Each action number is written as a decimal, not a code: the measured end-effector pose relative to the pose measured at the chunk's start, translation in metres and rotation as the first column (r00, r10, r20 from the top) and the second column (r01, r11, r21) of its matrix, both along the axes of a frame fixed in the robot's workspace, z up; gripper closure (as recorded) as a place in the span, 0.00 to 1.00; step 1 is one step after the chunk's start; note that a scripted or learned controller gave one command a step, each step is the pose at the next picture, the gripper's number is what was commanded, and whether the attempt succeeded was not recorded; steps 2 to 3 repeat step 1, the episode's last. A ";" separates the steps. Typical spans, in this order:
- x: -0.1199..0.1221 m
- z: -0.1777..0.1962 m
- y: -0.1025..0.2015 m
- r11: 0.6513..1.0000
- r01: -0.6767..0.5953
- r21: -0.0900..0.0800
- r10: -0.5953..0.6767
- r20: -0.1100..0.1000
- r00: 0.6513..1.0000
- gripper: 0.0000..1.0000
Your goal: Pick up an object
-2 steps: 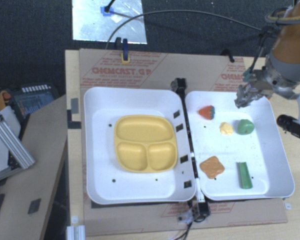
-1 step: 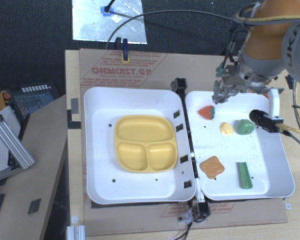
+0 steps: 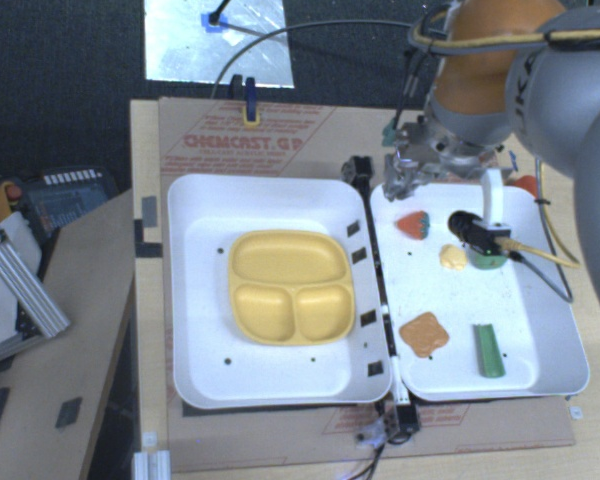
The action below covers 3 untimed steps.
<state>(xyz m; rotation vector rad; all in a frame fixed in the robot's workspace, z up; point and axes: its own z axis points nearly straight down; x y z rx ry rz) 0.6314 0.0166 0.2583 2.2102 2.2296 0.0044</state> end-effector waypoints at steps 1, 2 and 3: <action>0.012 -0.015 0.060 1.000 -0.001 0.001 0.001 -0.001 1.000 1.00; 0.012 -0.015 0.060 1.000 -0.001 0.001 0.001 -0.001 1.000 1.00; 0.012 -0.015 0.060 1.000 -0.001 0.001 0.001 -0.001 1.000 1.00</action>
